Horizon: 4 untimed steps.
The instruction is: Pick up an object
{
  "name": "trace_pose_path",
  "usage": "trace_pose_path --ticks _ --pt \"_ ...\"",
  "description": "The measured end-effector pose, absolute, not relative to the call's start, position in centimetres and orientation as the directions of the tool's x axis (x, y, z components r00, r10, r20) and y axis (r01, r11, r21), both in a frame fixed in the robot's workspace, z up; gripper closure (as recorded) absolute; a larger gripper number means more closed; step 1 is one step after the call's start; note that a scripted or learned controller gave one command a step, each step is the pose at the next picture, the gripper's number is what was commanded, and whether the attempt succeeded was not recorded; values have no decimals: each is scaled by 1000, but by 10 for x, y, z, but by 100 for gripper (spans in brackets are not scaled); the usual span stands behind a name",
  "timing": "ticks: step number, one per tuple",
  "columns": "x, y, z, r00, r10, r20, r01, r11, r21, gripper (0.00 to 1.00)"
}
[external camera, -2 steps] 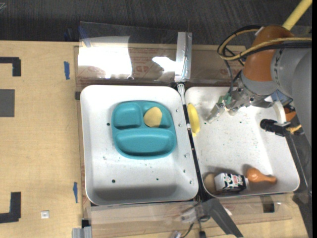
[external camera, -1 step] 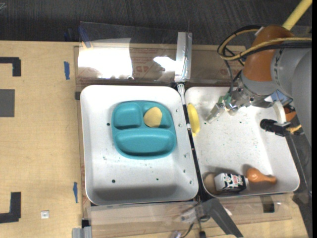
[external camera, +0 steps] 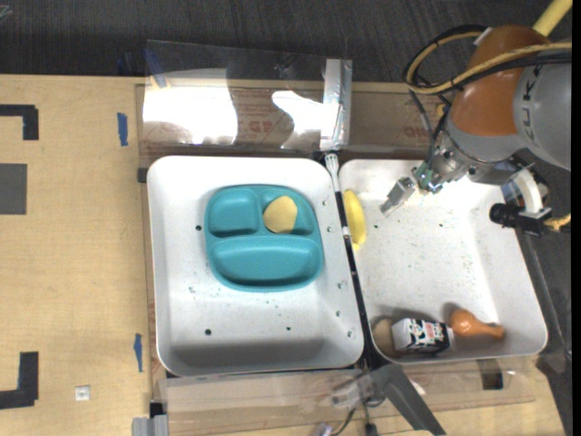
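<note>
Pick is not done, nothing is lifted. The arm (external camera: 508,98) comes in from the upper right of the frame and the pincer (external camera: 399,193) sits low over the upper-left part of the right bin (external camera: 508,271), above bare white floor. Its two fingers look spread a little with nothing between them, though at this slant and size I can't be sure how wide the gap is. Closest candidate is the yellow banana-like piece (external camera: 354,218), lying along the right bin's left wall, just beside and below-left of the pincer; apart, not touching. Other candidates in the same bin sit at the lower edge of the frame, well apart from the pincer: a small dark bottle with a white label (external camera: 419,334) lying on its side, and an orange-brown bulb-shaped item (external camera: 474,325) just to its right. In the left bin (external camera: 172,243) a teal divided tray (external camera: 263,236) holds a yellow-tan rounded lump (external camera: 280,213) in its upper-right compartment. My read: early stage, approach only. Still left: pick a target, line up over it, descend, close, lift. The yellow piece hugs the wall, so a finger may catch the bin divider on the way down.
</note>
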State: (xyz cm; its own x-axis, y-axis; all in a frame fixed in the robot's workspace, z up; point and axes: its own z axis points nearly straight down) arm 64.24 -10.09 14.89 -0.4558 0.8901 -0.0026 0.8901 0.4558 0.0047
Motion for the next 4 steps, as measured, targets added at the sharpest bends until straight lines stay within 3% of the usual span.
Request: trace_pose_path --ticks 1,2,3,4 --pt "648 -125 87 -236 972 0 972 236 2 0" --pt "660 -111 86 -216 976 -3 976 216 -28 0" --pt "652 -121 156 -434 901 -6 901 434 7 0" --pt "649 -148 100 -359 933 1 933 359 -3 0"
